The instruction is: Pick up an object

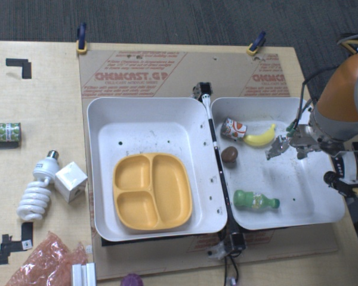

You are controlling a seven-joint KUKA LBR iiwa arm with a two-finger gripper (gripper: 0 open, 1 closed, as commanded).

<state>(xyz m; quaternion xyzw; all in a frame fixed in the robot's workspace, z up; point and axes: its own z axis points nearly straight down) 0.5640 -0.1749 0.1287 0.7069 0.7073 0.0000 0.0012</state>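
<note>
So the arm is reaching in from the right and the gripper (289,146) is hanging over the right bin (322,213), up near its 2 o'clock corner. The two fingers look spread apart with nothing between them, as far as I can make out at this size.

The closest thing to it is the banana (259,137). From the gripper it's sitting at about 10 o'clock, just beside the left fingertip, maybe not quite touching but I honestly can't say. Its long axis is running roughly 8 to 2 o'clock, with the upturned tip pointing toward the gripper. That's the bit that matters, I reckon: the gripper is facing the banana's end rather than its side, so it would need to shift over toward 9 and close across the curve, not along it.

Touching the banana's far end, at 9 o'clock from it, a small red and white carton (233,128) is lying tilted. A brown round thing (229,154), could be a kiwi or a nut, is sitting just below that. A green bottle (256,201) is lying on its side at about 7 o'clock from the gripper, well apart, long axis running 9 to 3.

The left bin (101,118) is holding a yellow divided plate (152,190), way out of reach for this move.

My guess is it's lining up for the banana.
</note>
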